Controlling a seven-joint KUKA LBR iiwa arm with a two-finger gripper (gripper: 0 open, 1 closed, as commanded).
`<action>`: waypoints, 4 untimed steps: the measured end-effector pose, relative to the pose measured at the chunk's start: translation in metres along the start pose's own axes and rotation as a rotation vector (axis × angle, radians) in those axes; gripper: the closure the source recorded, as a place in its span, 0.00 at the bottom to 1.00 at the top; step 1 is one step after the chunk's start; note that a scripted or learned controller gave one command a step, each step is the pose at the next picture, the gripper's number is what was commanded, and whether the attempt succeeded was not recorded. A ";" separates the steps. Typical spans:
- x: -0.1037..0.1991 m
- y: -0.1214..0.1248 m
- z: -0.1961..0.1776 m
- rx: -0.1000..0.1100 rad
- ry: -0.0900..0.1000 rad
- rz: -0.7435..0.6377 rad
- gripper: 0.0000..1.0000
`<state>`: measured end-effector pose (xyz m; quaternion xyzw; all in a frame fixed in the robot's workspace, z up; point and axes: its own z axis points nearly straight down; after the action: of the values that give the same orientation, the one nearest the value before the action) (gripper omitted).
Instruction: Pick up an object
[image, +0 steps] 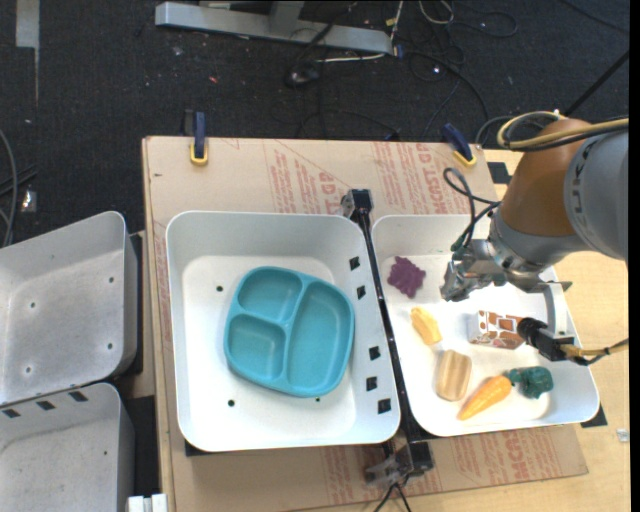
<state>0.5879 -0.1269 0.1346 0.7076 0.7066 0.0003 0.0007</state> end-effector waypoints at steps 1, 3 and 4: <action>-0.003 -0.006 -0.060 -0.004 -0.001 0.000 1.00; 0.048 -0.002 -0.088 -0.001 0.002 -0.009 1.00; 0.109 0.004 -0.098 -0.001 0.003 -0.011 1.00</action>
<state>0.5915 -0.0175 0.2330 0.7038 0.7104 0.0015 0.0000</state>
